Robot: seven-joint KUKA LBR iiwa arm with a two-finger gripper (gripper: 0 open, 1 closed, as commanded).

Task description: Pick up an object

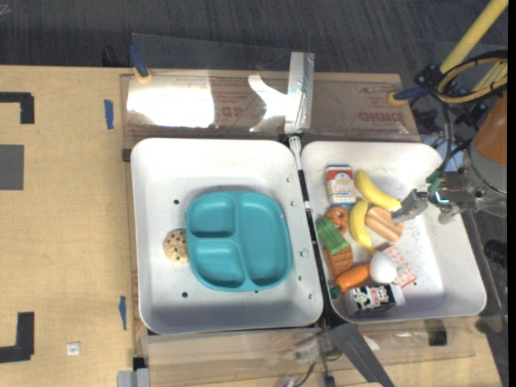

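1. Just right of the hot dog [384, 227] in the right bin [451, 293], the end effector [409, 205] is hovering; I cannot tell its state.
2. Bananas [376, 190], a carton [340, 185] and an egg [384, 265] are crowding that hot dog, so a descent is risking a glancing push.
3. A shove is likely jamming the pile further.

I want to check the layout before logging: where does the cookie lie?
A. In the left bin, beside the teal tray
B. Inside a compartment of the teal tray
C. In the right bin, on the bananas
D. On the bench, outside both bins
A: the cookie lies on the left bin floor, against the tray's left edge.
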